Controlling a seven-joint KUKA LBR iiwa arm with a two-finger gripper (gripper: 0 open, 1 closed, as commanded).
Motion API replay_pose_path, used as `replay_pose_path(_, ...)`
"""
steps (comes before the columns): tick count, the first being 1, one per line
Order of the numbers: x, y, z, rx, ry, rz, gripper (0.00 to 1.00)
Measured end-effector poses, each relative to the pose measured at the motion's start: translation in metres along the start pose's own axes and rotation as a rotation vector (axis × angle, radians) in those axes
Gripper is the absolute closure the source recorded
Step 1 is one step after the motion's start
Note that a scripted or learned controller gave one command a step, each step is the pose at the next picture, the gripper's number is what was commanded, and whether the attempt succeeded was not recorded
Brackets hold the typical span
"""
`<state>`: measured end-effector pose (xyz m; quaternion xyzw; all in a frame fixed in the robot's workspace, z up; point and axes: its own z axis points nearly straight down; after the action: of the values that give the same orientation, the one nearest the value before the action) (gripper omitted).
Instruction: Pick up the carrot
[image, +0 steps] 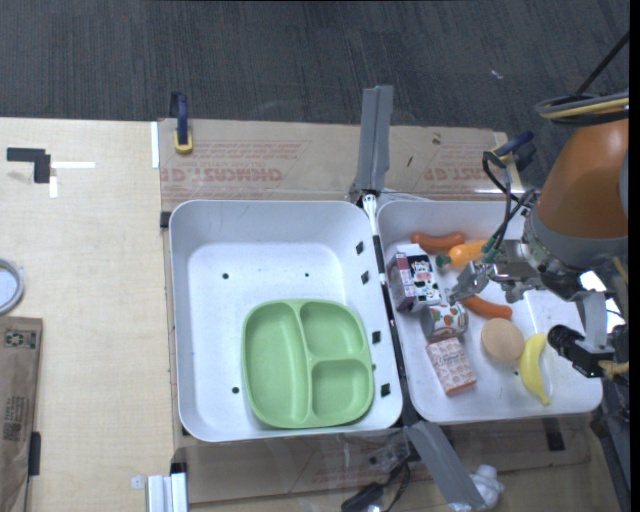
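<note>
The carrot is a long orange piece lying near the far wall of the right bin. A shorter bright orange piece lies right beside it. My gripper hangs over the middle of the right bin, a little nearer the camera than the carrot and to its right. Nothing shows held in it. Just under the gripper, on its near side, lies an orange-red elongated item. The arm's grey and orange wrist hides the bin's right side.
The right bin also holds a dark carton, a small can, a reddish box, a beige round item and a banana. A green divided plate lies in the left bin.
</note>
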<state>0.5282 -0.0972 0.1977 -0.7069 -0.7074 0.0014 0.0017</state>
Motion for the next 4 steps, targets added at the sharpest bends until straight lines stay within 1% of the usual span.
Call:
replay_pose_path(1,-0.065,-0.014,0.094,-0.003,-0.001,0.148,0.00)
replay_pose_path(2,-0.065,-0.014,0.086,-0.001,0.001,0.151,1.00)
replay_pose_path(3,-0.070,-0.051,-0.010,-0.002,-0.001,0.409,1.00)
replay_pose_path(4,-0.016,-0.051,-0.019,-0.001,-0.001,0.307,1.00)
